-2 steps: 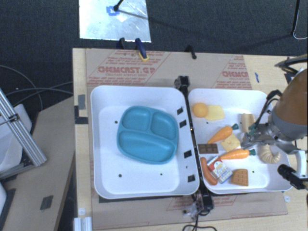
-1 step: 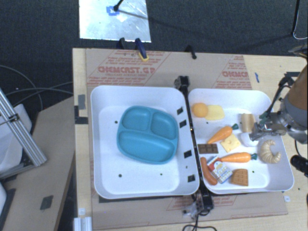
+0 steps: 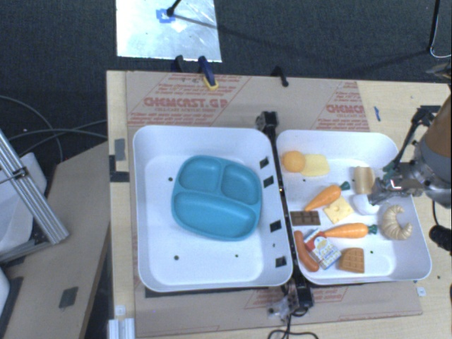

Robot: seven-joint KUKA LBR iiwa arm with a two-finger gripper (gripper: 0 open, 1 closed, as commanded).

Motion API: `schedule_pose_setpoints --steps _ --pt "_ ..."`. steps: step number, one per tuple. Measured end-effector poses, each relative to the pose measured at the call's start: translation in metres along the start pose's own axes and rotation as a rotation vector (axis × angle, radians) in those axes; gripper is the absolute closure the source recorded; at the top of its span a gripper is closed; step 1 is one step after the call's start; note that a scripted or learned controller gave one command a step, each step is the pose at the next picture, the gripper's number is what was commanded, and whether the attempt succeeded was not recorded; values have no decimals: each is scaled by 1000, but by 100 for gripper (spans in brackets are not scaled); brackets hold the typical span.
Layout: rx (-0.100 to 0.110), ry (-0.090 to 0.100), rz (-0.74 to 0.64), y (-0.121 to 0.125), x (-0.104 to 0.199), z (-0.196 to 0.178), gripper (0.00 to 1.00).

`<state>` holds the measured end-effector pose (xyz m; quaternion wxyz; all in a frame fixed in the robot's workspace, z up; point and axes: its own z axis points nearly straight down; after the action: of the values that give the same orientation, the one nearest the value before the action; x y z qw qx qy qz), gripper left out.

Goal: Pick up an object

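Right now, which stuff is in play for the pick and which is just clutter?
In play: claw; right bin toys: orange, two carrots, croissant, waffle, cheese.
Clutter: blue divided plate, left bin, foil sheet, cables.

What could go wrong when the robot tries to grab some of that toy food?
The gripper is low by the croissant and a white piece, which lie close together, so it might nudge one while grabbing the other. The carrots, cheese and chocolate are crowded too, so a grab there could slip.

Glossy white plastic bins (image 3: pixel 212 136), smooth matt blue plastic tray (image 3: pixel 215 196), cardboard-brown printed sheet (image 3: pixel 183 97), shiny foil-like panel (image 3: pixel 166 20).
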<state>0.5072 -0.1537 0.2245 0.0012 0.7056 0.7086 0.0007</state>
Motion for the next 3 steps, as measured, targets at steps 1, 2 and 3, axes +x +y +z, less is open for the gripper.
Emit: schedule_pose_setpoints --steps 1,2,3 --pt "1 2 -3 4 54 8 100" --pt "1 2 -4 6 106 15 100" --pt "2 2 -4 -5 166 9 100"
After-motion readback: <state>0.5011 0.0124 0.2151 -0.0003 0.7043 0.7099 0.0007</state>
